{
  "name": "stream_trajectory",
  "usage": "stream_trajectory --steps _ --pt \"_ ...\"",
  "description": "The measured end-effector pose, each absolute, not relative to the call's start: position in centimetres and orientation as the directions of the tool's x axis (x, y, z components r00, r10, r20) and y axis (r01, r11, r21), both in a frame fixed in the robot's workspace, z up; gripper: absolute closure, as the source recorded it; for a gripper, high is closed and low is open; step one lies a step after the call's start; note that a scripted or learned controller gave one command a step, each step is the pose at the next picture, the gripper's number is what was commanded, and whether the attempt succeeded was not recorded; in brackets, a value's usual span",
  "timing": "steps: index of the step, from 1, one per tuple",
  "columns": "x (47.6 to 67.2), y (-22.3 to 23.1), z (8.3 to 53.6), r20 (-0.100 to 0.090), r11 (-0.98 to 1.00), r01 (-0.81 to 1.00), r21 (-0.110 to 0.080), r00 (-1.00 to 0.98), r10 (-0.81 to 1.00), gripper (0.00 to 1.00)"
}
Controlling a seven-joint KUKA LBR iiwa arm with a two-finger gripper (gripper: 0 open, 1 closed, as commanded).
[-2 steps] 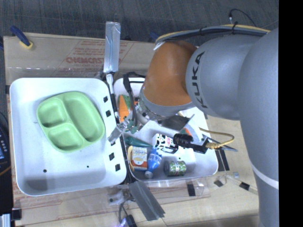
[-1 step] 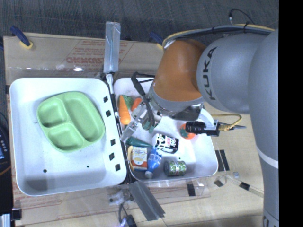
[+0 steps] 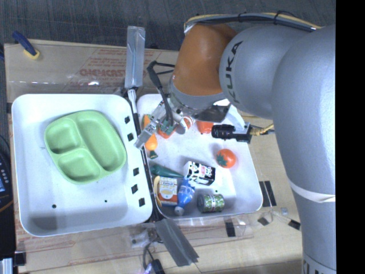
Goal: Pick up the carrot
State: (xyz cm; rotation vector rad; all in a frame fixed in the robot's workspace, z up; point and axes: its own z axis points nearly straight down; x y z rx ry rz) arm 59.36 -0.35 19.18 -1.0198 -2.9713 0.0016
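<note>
The carrot (image 3: 151, 144) shows as an orange piece by the left wall of the right bin (image 3: 248, 182), near its back corner. A second orange patch sits just above it, and the gripper hides the part in between. My gripper (image 3: 158, 128) hangs low over this corner, right above and touching or nearly touching the carrot. An orange-red object (image 3: 165, 132) sits directly under the gripper's tip. The arm's orange band and grey body cover the back of the bin.
The right bin also holds a red tomato (image 3: 226, 158), an orange-red piece (image 3: 205, 127), a black-and-white carton (image 3: 199, 173), a yellow pouch (image 3: 166, 189), a blue bottle (image 3: 185, 196), a green can (image 3: 212, 202) and a teal tool (image 3: 165, 170). A green divided plate (image 3: 85, 146) lies in the left bin (image 3: 34, 210).
</note>
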Motion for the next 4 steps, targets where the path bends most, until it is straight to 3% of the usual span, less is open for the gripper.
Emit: stream_trajectory --steps 1,2,3,4 --pt "58.7 -1.2 23.2 -0.002 0.884 0.468 0.000 -0.884 0.468 0.00" --pt "62.9 -3.6 21.8 -0.001 0.906 0.422 -0.001 -0.906 0.422 0.00" --pt "56.0 0.2 19.1 -0.001 0.896 0.443 0.000 -0.896 0.443 0.00" --pt "54.6 -0.9 19.1 0.003 0.935 0.354 -0.002 -0.935 0.354 0.00"
